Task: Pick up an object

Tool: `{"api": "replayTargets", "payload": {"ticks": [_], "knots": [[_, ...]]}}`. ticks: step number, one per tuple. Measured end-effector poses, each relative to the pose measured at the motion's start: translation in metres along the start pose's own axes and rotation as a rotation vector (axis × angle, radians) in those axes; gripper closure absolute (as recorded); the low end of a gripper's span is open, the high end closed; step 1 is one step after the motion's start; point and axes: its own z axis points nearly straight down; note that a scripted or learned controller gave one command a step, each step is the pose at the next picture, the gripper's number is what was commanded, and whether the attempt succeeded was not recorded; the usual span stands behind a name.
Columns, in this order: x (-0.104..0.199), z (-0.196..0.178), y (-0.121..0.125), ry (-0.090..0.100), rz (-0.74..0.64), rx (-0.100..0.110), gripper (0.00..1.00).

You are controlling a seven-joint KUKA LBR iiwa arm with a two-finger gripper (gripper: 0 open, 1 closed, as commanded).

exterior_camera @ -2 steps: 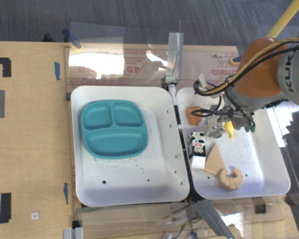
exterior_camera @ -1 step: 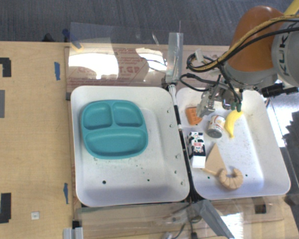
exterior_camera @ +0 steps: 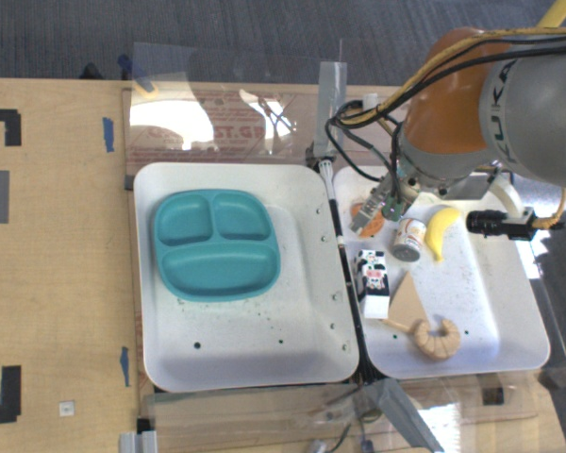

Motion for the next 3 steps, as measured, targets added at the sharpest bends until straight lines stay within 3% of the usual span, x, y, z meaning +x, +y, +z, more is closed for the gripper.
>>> {"api": "replayTargets", "payload": {"ticks": [1,2,3], "knots": [[0.051,-0.019,-0.001,0.001,0.348,0.001,1.0],[0.117,-0.01,0.045,0.0,0.975,0.003,1.0],[0.174,0.087,0.001,0.0,1.251,0.01,1.0]]}}
